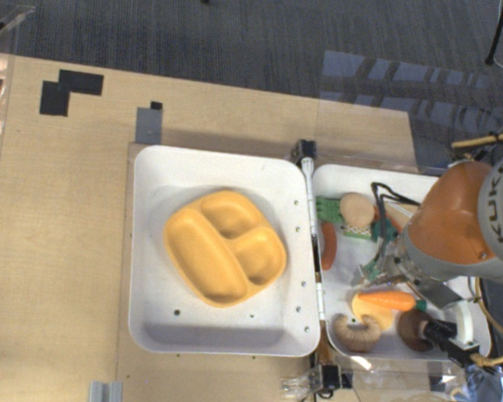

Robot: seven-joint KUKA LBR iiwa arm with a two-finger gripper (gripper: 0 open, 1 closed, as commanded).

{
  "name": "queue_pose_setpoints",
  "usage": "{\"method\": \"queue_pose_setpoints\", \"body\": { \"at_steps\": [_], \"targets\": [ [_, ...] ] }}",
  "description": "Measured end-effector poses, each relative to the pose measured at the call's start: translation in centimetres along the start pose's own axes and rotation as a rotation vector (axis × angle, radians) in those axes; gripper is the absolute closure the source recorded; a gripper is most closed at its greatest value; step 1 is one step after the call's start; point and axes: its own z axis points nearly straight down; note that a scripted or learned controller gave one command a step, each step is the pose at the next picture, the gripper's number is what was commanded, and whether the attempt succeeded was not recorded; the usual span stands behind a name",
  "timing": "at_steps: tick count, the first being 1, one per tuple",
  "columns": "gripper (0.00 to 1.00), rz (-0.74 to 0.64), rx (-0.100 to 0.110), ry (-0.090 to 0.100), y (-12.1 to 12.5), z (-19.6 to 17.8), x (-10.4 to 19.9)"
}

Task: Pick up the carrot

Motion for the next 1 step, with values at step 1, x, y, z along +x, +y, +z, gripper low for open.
{"method": "queue_pose_setpoints", "body": {
  "at_steps": [1],
  "targets": [
    [0.00,0.000,0.001,0.000,-0.04,0.04,0.00]
  ]
}}
